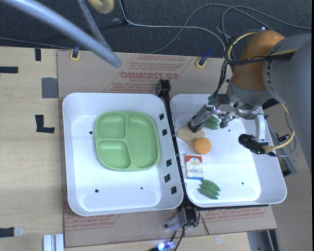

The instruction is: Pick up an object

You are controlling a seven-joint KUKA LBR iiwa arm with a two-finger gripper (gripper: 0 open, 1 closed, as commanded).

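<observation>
Green pod (213,122) sits between the pincer (206,121) fingers, in the right bin (251,182) toward its eleven o'clock corner.
Pincer is clamped on that pod. Orange ball (202,145) lies just at its six o'clock, beside a tan piece (185,135); a green divided plate (128,140) rests in the left bin (78,156).

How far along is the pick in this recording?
Nothing looks lifted yet. The claw is low in the right white bin, beside a green item and near the tan piece and the round orange ball. Whether it grips anything cannot be told. The small red-and-white carton and green pea pod lie untouched. The lift is left.
</observation>
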